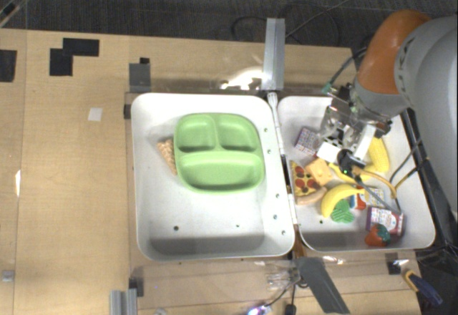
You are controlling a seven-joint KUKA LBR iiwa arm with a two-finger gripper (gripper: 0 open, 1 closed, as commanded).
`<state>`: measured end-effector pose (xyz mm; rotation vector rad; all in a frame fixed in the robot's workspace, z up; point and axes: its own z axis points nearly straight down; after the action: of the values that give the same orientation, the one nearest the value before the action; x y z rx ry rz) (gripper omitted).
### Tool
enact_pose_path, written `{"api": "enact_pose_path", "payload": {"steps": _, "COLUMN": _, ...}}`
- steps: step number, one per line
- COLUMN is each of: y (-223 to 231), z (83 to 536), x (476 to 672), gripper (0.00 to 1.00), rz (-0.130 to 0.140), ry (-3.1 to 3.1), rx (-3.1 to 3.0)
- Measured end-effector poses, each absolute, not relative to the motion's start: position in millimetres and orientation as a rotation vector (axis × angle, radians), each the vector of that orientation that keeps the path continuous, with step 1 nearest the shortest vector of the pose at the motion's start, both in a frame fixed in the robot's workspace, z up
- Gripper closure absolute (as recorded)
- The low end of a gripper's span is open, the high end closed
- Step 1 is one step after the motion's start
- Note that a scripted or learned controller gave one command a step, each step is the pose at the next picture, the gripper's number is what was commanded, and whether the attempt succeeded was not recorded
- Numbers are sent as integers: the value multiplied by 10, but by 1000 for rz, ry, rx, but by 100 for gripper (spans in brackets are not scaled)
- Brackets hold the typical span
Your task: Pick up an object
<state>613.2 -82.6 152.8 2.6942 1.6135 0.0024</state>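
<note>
Toy food in right bin

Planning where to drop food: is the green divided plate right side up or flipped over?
Right side up: the green divided plate lies flat in the left bin, its three hollow compartments facing up.

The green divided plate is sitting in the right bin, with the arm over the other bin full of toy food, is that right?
Not quite. The camera view shows the green divided plate in the left bin, not the right one. The rest holds: the arm is over the other bin, which holds toy food such as a banana and a pizza slice.
</note>
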Motion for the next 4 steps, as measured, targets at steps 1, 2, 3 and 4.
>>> {"api": "enact_pose_path", "payload": {"steps": 1, "y": -1382, "z": 1577, "x": 6272, "gripper": 100, "rz": 5, "ry": 1555, "rx": 2728}}
{"api": "enact_pose_path", "payload": {"steps": 2, "y": -1456, "z": 1047, "x": 6571, "gripper": 100, "rz": 5, "ry": 1369, "rx": 2825}}
{"api": "enact_pose_path", "payload": {"steps": 3, "y": -1069, "z": 974, "x": 6705, "gripper": 100, "rz": 11, "ry": 935, "rx": 2990}}
{"api": "enact_pose_path", "payload": {"steps": 4, "y": -894, "z": 980, "x": 6442, "gripper": 100, "rz": 43, "ry": 386, "rx": 3110}}
